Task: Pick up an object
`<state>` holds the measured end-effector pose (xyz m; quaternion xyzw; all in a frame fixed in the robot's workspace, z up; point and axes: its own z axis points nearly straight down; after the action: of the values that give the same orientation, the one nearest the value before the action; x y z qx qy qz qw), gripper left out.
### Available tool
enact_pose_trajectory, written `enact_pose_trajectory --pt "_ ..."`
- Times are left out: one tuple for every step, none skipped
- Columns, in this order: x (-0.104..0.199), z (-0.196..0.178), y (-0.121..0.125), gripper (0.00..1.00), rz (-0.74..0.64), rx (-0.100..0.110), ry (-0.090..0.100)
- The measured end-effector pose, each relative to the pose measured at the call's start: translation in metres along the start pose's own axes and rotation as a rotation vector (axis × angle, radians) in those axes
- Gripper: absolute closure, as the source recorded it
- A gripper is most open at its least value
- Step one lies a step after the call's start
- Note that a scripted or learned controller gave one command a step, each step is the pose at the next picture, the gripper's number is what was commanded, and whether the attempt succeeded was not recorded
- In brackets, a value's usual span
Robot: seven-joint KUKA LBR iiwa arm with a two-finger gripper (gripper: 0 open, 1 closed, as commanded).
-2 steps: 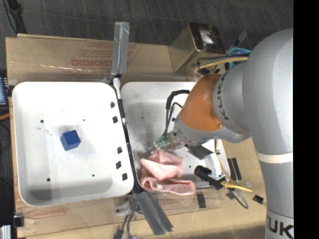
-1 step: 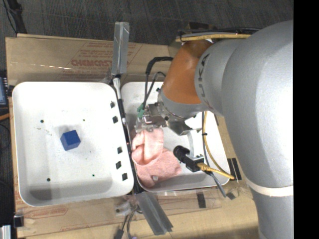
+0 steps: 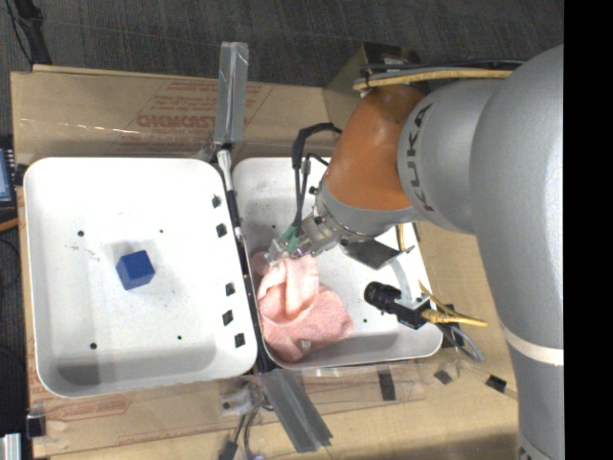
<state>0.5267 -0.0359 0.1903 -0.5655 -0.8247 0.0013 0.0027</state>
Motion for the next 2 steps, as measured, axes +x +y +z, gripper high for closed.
enact_pose_trajectory --pt "-0.0234 -0.0009 0.0077 1.00 0.179 -0.003 -0.002" --pt "-0.0235 -0.0010 0.0078 0.00 0.179 -0.003 -0.002"
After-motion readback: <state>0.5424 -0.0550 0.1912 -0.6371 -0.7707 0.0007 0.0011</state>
